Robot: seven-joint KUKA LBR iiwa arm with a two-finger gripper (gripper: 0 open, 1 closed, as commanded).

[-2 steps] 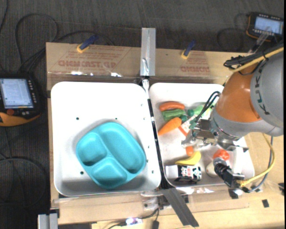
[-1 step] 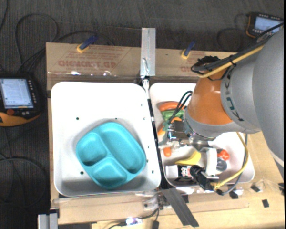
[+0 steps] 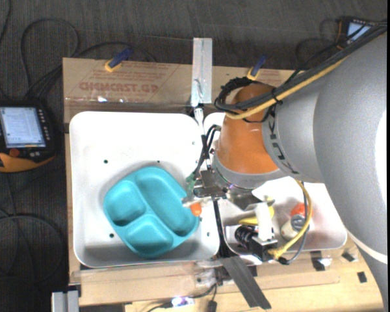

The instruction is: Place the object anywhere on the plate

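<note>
Over the seam between the two white bins, my pincer [image 3: 196,197] hangs low, just at the right rim of the teal plate [image 3: 149,210]. My orange-banded wrist [image 3: 247,142] covers most of it from above, so I cannot tell how wide it stands or whether anything is caught in it.

A small orange bit [image 3: 195,208] shows right beneath the pincer's tip, touching or just above the plate's right edge. I judge this to be the object, though it is too small and too hidden for me to name its shape or its long axis.

The plate lies in the left bin [image 3: 91,148], tilted, with its three compartments open to view. Its near compartment is directly left of the orange bit. So the relation that matters is short: the plate's surface lies to the left and slightly below the pincer, almost underneath it already. A small shift leftward would probably bring the object clear of the rim and over a compartment.

The right bin [image 3: 335,236] holds a clutter of small things, yellow and orange among them, beside my arm.
</note>
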